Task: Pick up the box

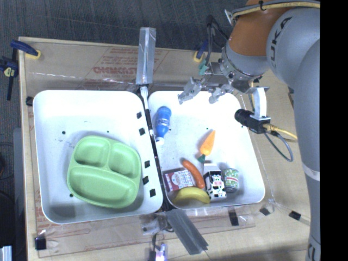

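Left bin [49, 107]: green divided plate [105, 171] only. Right bin [247, 162], lower centre of frame: your box [177, 179], dark red carton, lying flat at near wall, sausage [192, 173] across its right edge, banana [191, 196] touching below. Cow-print carton [216, 185], small can [231, 179], carrot [207, 143] and blue bottle [162, 121] also inside. Box probably light, stiff card, crushable; take free left edges. Pincer [202, 92], upper right, apart, clamping nothing, well clear of box.
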{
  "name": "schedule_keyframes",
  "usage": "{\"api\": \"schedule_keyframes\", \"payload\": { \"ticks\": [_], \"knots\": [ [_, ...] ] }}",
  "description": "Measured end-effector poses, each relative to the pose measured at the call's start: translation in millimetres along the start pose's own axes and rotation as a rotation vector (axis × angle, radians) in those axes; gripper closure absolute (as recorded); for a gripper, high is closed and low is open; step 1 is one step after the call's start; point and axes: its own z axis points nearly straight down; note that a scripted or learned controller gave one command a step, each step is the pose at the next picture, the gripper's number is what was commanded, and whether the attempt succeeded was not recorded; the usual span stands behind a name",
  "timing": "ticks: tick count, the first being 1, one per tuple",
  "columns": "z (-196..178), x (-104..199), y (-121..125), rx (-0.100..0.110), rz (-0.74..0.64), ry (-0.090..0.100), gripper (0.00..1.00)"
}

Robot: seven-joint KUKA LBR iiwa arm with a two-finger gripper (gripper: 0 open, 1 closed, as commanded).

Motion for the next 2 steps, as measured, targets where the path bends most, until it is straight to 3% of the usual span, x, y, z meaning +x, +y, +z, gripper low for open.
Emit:
{"api": "schedule_keyframes", "payload": {
  "ticks": [1,2],
  "knots": [
    [37,72,8,0.001,-0.01,-0.001,0.0],
    [85,163,-45,0.001,-0.033,-0.001,0.0]
  ]
}}
